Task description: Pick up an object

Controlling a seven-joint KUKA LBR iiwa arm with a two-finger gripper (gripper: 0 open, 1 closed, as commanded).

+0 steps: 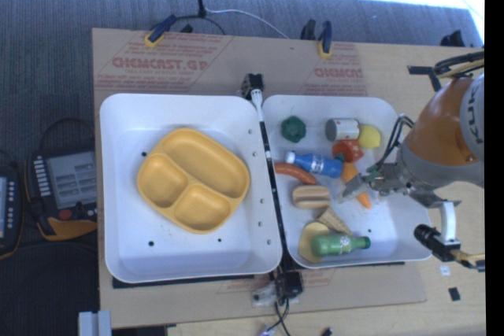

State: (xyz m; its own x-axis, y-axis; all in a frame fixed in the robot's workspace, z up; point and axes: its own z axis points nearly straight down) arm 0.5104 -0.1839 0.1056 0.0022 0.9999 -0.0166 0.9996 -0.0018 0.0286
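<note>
Left bin (118, 169) held a yellow divided plate (193, 179), centred. Right bin (391, 110) was crowded: green ball (294, 128) and can (342, 128) near the far edge, blue bottle (319, 164) mid-bin, hot dog (311, 195) below it, green bottle (339, 245) by the near edge. Hand (358, 186) sat low near the bin's right side beside an orange carrot (363, 201); fingers spread, pinching nothing.

Blown-out glare on top, soft focus

A yellow tray (194, 179) is seen in a white bin (118, 248); a green bottle (339, 245), blue bottle (320, 164) and yellow ball (370, 138) in the other.
</note>
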